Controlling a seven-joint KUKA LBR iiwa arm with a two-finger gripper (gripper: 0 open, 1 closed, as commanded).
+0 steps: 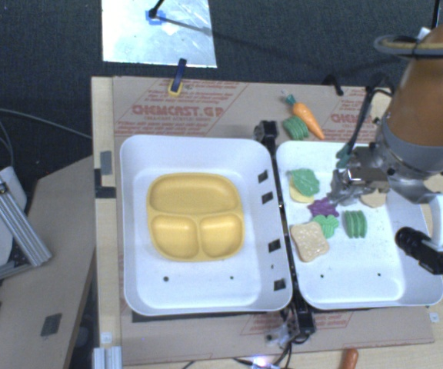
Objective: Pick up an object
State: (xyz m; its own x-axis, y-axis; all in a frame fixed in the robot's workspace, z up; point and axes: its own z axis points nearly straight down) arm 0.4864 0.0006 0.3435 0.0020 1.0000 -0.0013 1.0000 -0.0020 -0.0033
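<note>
Pincer (343, 193), grip state impossible to tell, hovers above purple toy (323, 206); approach step; next comes lowering and closing.

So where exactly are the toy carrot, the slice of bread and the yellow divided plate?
toy carrot (308, 117), camera view, middle of its orange body.
slice of bread (310, 241), camera view, centre of its speckled face.
yellow divided plate (195, 192), camera view, floor of its large upper compartment.
</note>
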